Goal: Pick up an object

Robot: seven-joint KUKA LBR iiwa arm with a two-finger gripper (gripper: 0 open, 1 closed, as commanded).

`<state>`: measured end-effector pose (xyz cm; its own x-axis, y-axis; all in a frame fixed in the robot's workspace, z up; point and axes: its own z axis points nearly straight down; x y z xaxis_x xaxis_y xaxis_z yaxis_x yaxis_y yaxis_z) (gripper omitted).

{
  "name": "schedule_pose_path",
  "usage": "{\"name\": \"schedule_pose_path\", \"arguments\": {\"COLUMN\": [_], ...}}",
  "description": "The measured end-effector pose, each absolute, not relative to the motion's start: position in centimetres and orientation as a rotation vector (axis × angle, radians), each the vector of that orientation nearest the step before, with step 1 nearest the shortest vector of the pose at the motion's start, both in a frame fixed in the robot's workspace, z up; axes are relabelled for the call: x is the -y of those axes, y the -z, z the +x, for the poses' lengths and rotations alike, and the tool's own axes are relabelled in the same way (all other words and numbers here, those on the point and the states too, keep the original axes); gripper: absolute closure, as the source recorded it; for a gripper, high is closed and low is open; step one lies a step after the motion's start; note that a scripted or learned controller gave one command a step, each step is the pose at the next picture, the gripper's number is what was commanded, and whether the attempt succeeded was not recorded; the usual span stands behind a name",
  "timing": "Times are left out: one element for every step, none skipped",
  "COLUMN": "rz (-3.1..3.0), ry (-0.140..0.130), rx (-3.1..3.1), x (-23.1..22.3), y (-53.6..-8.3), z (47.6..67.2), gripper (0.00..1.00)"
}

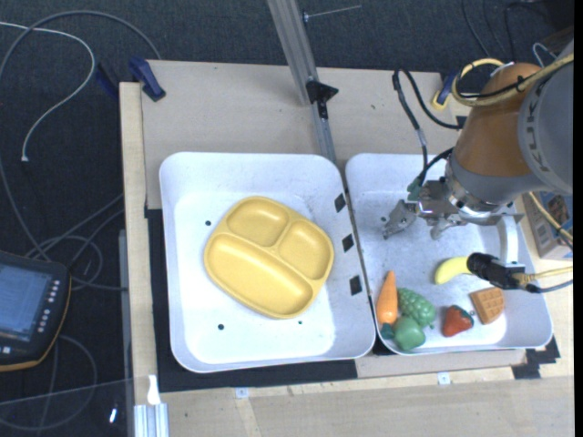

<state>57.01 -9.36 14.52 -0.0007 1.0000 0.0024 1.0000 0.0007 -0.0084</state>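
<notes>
Currently gripper [417, 220] jaws apart, holding nothing; curved yellow banana [450, 269] lies near orange carrot [388, 298].

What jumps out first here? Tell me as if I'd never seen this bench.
The big yellow divided plate lying alone in the left bin catches the eye first. Next comes the grey and orange arm reaching in from the right, its gripper over the bare upper part of the right bin. Along that bin's near edge sits a bright cluster of toy food: carrot, green vegetables, banana, strawberry and waffle.
</notes>
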Motion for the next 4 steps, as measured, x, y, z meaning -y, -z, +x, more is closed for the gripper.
{"name": "schedule_pose_path", "arguments": {"rz": [-2.216, -2.220, -2.223, -2.224], "ry": [-0.006, 0.003, 0.007, 0.006], "rx": [2.217, 2.220, 2.227, 2.227], "x": [9.3, 9.2, 8.4, 8.8], "y": [-9.2, -10.7, -16.7, -21.5], "z": [56.9, 57.1, 57.5, 57.0], "gripper": [0.00, 1.00, 1.00, 1.00]}}
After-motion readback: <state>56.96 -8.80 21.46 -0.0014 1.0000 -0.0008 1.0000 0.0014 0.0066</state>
